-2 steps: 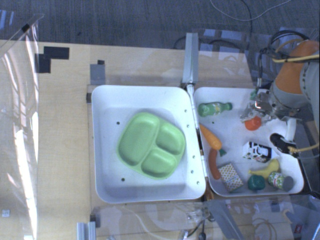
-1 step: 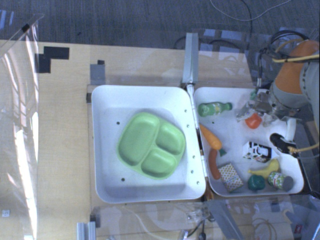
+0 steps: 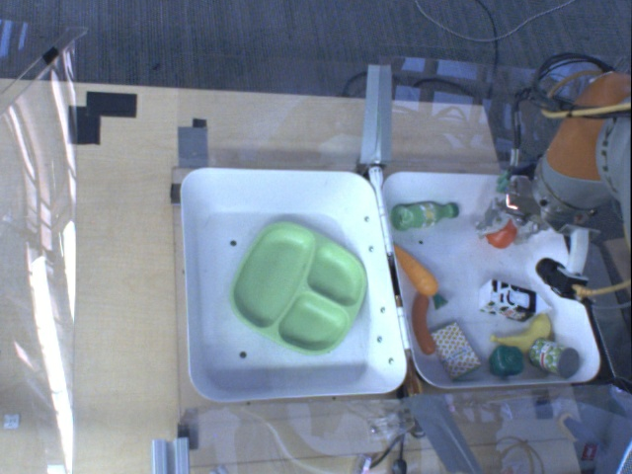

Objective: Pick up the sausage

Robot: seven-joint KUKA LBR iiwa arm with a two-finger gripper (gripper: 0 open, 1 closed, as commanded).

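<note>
The hand [image 3: 512,208] sits low over the far part of the right bin [image 3: 464,265], below the arm's orange band. Can't tell if it is apart or together, the tip is too blurred and partly hidden by the wrist. A small red-orange item [image 3: 502,236] lies right at the hand's tip, touching or nearly so; can't tell if it is gripped.

The sausage [image 3: 423,325], reddish-brown, lies well apart from the hand, toward the camera and to its left in the view, along the bin's left wall. It is not in the hand. An orange carrot [image 3: 416,272] lies just beyond the sausage's far end, between it and the hand's side of the bin. A green bottle [image 3: 423,213] lies left of the hand, near the far wall.

Nearer the camera than the hand: a black-and-white carton [image 3: 508,300], a yellow piece [image 3: 528,332], a dark green ball [image 3: 507,361], a can [image 3: 553,357], a patterned packet [image 3: 455,350] just beside the sausage.

The left bin [image 3: 212,265], far left of the hand, holds 1 green divided plate [image 3: 300,286] with 3 sections. Both bins rest on the counter [image 3: 118,265].
</note>
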